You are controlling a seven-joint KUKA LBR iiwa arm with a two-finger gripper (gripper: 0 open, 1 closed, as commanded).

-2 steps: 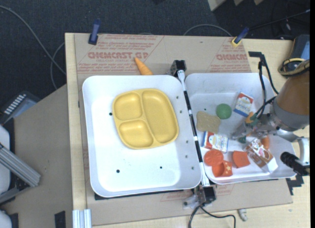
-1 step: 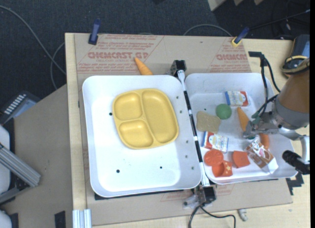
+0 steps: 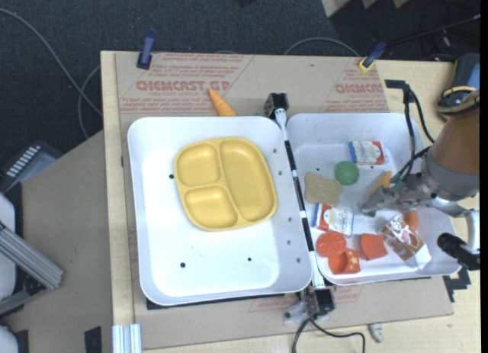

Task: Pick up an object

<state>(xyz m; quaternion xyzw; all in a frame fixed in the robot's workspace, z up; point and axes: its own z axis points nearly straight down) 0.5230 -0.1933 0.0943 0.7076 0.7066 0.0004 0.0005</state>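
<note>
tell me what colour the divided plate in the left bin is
Yellow. The divided plate shows plainly in the camera view, lying in the left bin.

The arm [image 3: 457, 157] has a grey body with a broad orange band above the wrist, black cables along it, and a metallic grey gripper [image 3: 385, 197].
</note>
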